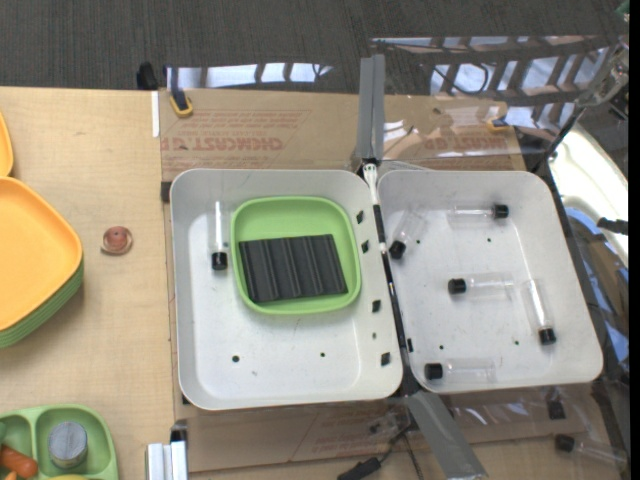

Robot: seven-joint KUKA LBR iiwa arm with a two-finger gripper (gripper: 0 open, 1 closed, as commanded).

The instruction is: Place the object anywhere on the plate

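Camera view: black object on green plate.

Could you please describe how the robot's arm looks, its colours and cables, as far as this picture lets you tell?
By the view's right edge, beyond the right bin, there is a pale rounded shape, glossy, with a thin dark cable running past it. I cannot tell whether these belong to the arm, so I describe nothing further.
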